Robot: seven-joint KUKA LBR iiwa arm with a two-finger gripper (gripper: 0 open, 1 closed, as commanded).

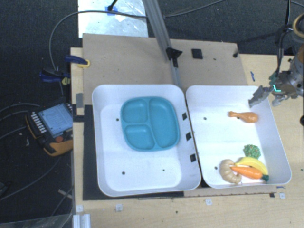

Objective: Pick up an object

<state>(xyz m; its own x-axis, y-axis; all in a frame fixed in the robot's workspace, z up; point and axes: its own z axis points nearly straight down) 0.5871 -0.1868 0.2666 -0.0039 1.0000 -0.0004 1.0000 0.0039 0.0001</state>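
camera view finds the gripper [261, 97] at the right bin [209, 141] far rim, finger state undeterminable, holding nothing visible, just beside the chicken drumstick [244, 116], seemingly positioned for a pick.

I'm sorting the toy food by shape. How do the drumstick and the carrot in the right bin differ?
The drumstick is pale orange-brown; the carrot is brighter orange with a green end. The drumstick lies alone near the bin's far side; the carrot sits in a cluster at the near corner, against the banana. Both lie flat, roughly crosswise.
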